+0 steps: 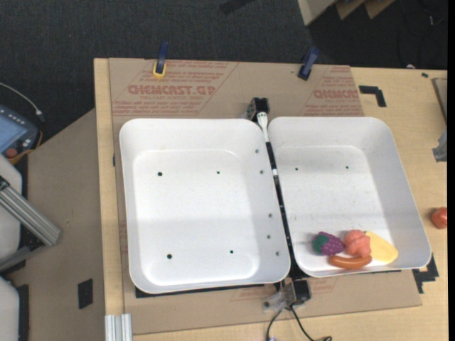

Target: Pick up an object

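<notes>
Cardboard bench (213, 84); smooth white right bin (334, 190) holds lumpy toy fruits (352, 249); claw's grip: cannot tell.

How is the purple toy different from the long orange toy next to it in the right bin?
The purple toy, which looks like a bunch of grapes, is bumpy and roundish; the long orange toy, like a sausage or carrot, is smooth and thin. The purple one lies further left, and the orange one stretches along the bin's near rim. Both are small play-food pieces clustered in the same near corner of the right bin.
</notes>
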